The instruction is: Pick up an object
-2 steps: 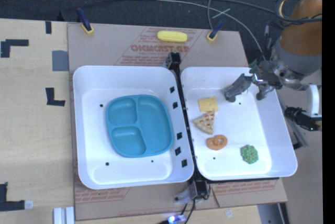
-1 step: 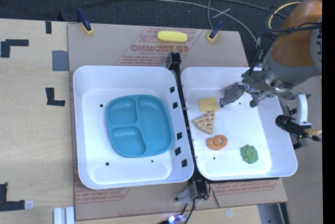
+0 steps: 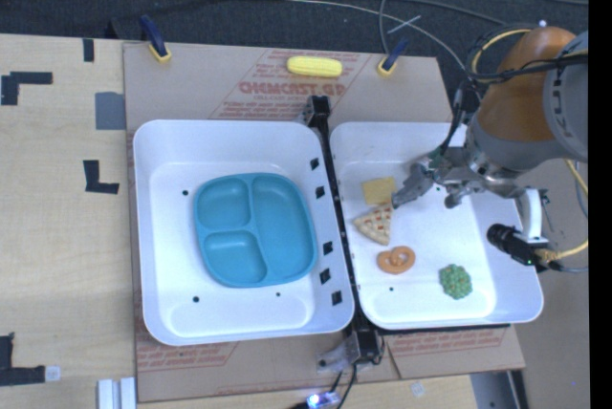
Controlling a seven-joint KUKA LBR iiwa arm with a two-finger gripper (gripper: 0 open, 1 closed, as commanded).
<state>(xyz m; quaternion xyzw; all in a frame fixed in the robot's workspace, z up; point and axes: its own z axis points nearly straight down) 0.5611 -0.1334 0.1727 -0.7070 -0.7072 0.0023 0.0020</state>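
While the gripper (image 3: 400, 197), its opening impossible to tell, hovers right of centre, descend squarely onto the yellow cheese block (image 3: 378, 190).

Two white bins (image 3: 153, 206); one blue plate (image 3: 254, 229); four food pieces (image 3: 375, 225); one yellow item (image 3: 314, 66).

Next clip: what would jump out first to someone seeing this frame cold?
The bright blue divided plate in the left bin draws the eye first. Next comes the grey arm with its orange band reaching in from the right, its tool low over the right bin, just beside the yellow block and above the waffle piece.
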